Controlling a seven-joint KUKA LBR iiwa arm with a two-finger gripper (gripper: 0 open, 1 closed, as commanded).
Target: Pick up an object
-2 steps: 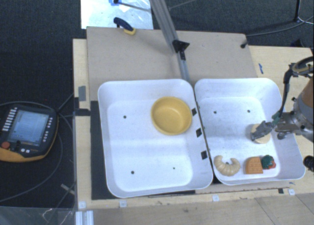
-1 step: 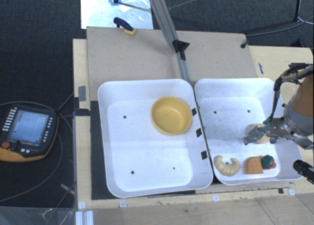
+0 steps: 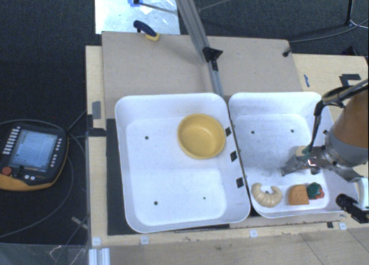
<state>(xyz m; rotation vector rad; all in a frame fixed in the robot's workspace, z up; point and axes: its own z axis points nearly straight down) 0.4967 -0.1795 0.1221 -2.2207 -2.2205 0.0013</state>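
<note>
Hand (image 3: 295,165) hovers just above orange block (image 3: 298,195).

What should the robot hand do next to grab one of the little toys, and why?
Probably slide a little toward the near wall and lower. The gripper sits above the right bin's floor with nothing seen between its fingers, while the orange block and curled cream toy lie just below it in the view.

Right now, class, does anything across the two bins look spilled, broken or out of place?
Nothing stands out. The yellow bowl sits upright in the left bin. A cream curved piece, an orange piece and a green piece lie together along the right bin's near edge.
</note>
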